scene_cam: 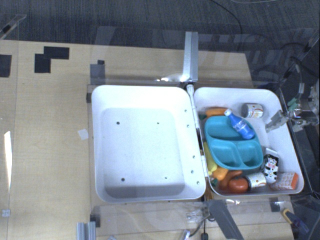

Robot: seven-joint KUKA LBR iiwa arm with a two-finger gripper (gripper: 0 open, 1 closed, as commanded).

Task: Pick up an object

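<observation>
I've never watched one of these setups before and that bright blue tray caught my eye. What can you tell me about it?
The blue tray looks like smooth turquoise plastic, split into compartments by low ridges. It lies slightly tilted on a pile of things in the right bin. A small blue bottle rests across its upper edge, and a red tomato-like thing sits by its lower edge.

We can make out little of the robot: a pale grey metal claw (278, 119) with slim, light-coloured fingers at the picture's right edge. Behind it sits a darker grey, blocky wrist body (304, 113), its details too blurred for us to tell.
</observation>
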